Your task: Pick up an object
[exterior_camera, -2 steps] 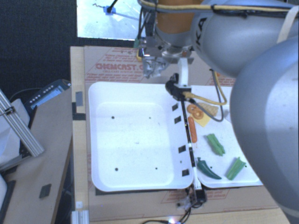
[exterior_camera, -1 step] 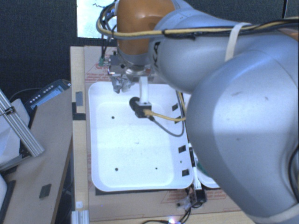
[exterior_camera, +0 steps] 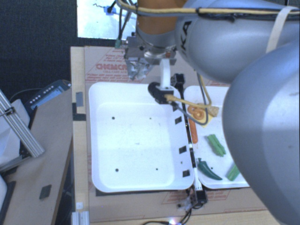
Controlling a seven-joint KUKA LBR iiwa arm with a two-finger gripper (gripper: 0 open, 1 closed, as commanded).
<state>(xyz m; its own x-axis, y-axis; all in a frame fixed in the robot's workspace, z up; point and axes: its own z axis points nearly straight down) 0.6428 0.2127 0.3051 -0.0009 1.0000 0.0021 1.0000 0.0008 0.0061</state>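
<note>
1. Bench [exterior_camera: 56, 139] of tan board, dark backdrop behind; two shallow white bins side by side on printed cardboard.
2. Left bin [exterior_camera: 101, 168]: bare floor, nothing lying in it. Right bin [exterior_camera: 213, 95]: partly covered by the grey arm [exterior_camera: 243, 46].
3. Candidates, all in the right bin: orange carrot-like piece [exterior_camera: 194, 131] against the divider; yellow ring-shaped piece [exterior_camera: 198, 114] just above it; light green pod [exterior_camera: 216, 144]; dark green pepper-like piece [exterior_camera: 208, 170]; small green piece [exterior_camera: 233, 172] near the front wall.
4. Gripper [exterior_camera: 134, 71] hanging above the far rim of the left bin, well apart from every candidate. Finger state: cannot tell, too blurred. Nothing seen between them.
5. Step, judged: no grasp yet, approach not begun.
6. Next move calls for: travel across the divider to the right bin, descent over one isolated piece. Pod looks the best spaced. Carrot piece risky, too close to the wall.
</note>
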